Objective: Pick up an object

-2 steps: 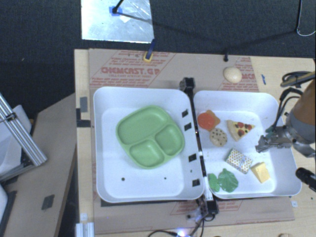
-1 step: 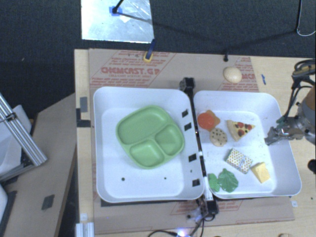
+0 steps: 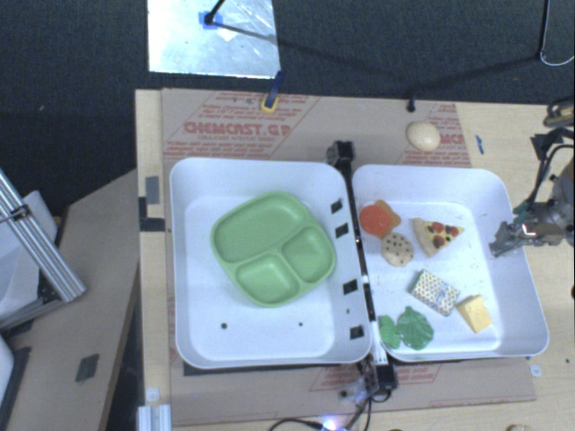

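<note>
My pincer (image 3: 512,233) hangs at the right rim of the right bin (image 3: 503,191), just outside the bin's floor, and nothing sits between its tips; at this angle and size I cannot tell whether it is spread or pressed together. All the small things I could take lie inside that right bin. Nearest the divider, toward the far side, is an orange lump (image 3: 379,217), and just below it, almost touching, a round speckled cookie (image 3: 397,250). To the right of those lies a pizza slice (image 3: 437,234), its point aimed toward the cookie. Nearer the front edge is a patterned square block (image 3: 436,292), tilted, with a yellow cheese wedge (image 3: 475,313) just beside it on the right. In the front corner by the divider sits a green leafy piece (image 3: 406,329). The pizza slice is the item closest to my pincer, though still apart from it. The left bin (image 3: 193,241) holds a green divided plate (image 3: 272,248) with three compartments, lying flat. Beyond the bins, on the table (image 3: 359,119), rests a pale egg-shaped object (image 3: 423,136), well apart from everything in the bins.
</note>
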